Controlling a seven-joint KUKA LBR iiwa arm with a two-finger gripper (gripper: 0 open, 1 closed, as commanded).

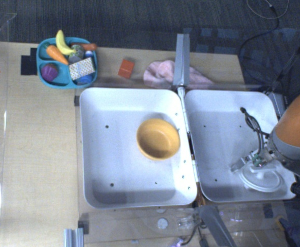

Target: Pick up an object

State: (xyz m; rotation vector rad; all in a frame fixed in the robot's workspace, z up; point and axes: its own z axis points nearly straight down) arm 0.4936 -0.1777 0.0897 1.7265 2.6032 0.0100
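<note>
Gripper (253, 161) is hovering low in the right bin (216, 138) over a clear round lid (263, 180), finger state impossible to tell from here, while the yellow bowl (158, 138) is sitting in the left bin (113, 153) near its right wall.

You are looking down from one fixed camera above the bench (31, 153), tilted a little so the dark floor (139, 6) fills the frame toward twelve o'clock. It sits far enough back to take in both white bins (113, 189) whole. The arm (296, 130) enters at three o'clock, and the blue tray (44, 81) lies toward ten o'clock.
</note>
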